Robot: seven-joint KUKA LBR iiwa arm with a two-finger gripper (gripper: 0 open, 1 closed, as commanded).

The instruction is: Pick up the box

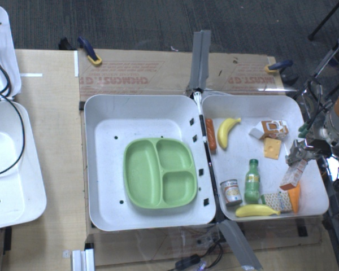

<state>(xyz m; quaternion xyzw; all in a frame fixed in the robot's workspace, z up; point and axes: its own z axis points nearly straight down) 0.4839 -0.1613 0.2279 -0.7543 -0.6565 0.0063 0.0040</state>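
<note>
I am seeing the box (pixel 291 177), a small white and red one, in the right bin (pixel 254 103), near its right wall. It is standing tilted, with its upper end just under the gripper (pixel 300 152). I cannot tell whether the gripper is spread, pressed together or pinching the box. An orange wedge (pixel 295 199) and a patterned packet (pixel 279 202) are lying just below the box. Farther left, a green bottle (pixel 252 180) and a can (pixel 231 191) are standing, with 1 banana (pixel 256 210) in front. An orange carton (pixel 275 129) is lying near the far wall. A green divided plate (pixel 160 173) is sitting in the left bin (pixel 101 151).
</note>
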